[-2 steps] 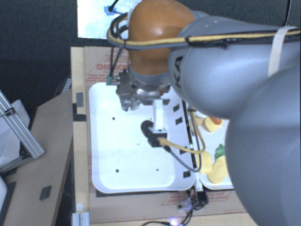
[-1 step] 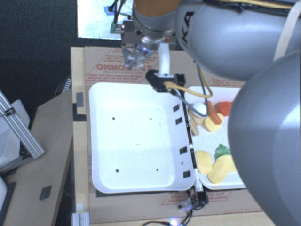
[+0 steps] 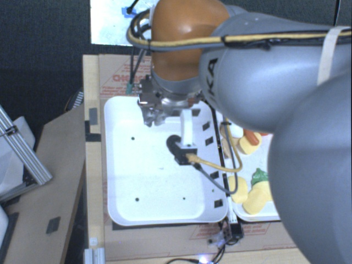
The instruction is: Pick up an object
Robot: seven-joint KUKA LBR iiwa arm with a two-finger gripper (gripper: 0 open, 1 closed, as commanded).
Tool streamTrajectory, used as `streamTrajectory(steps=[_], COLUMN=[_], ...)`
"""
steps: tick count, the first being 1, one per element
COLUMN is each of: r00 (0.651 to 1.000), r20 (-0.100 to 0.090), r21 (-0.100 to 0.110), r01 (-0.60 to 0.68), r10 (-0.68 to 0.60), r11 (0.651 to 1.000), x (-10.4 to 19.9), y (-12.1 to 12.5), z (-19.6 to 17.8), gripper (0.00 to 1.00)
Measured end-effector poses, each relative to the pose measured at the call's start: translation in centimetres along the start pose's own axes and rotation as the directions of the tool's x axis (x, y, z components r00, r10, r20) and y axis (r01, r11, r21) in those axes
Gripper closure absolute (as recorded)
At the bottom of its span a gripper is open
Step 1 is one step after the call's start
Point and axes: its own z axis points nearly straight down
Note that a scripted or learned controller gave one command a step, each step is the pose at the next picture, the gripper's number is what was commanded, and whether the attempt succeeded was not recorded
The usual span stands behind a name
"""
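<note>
My gripper hangs over the far part of the left white bin, close to its back wall, and nothing shows beneath or between it. The right bin holds small toy-like things, largely hidden by the arm: a yellow lump near the front, a green piece just behind it, a rounded yellow piece to their left, and an orange-red thing on a pale yellow one farther back. The gripper is well to the left of all of them.
The big grey arm with its orange band covers the right side of the view and most of the right bin. Cardboard lies under the bins. An aluminium frame stands off the bench to the left.
</note>
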Motion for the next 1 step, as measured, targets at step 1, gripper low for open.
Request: streamTrajectory(steps=[1], r00=[1.000], r20=[-0.004], r21=[-0.017], r01=[0.002], r10=[-0.002], r11=[1.000], x=[0.02], y=[10.48], z=[-1.70], gripper=[1.00])
